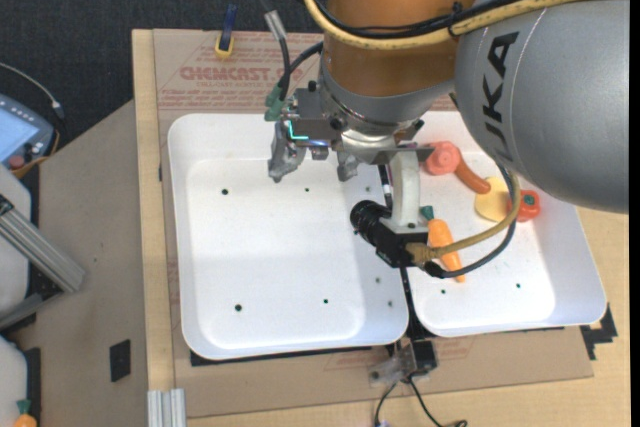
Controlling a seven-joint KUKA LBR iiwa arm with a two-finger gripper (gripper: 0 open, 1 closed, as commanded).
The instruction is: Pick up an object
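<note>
Camera view looks down on two white bins side by side on the table (150, 245). The big grey arm with the orange band comes in from the right and covers a lot of the right bin (560, 290).

The end effector (312, 165) hangs over the back part of the left bin (200, 315), close to the wall the two bins share. Two short dark fingers point down there with a clear gap between them, so it looks partly open. Nothing sits between the fingers. It holds nothing.

All the toys are on the other side. In the right bin there is a pink toy (441, 158), an orange carrot-like piece (473, 179), a pale yellow piece (493, 205) and a small red-orange piece (527, 205), all close together. Another orange carrot-like toy (442, 237) lies nearer the front, just beside the shared wall.

So the things to pick lie to the right of the end effector, across the wall. The front carrot toy seems the nearest one. Its long side runs at a slant from back-left to front-right. I think the end effector must cross over to the right bin before it can grab anything.
</note>
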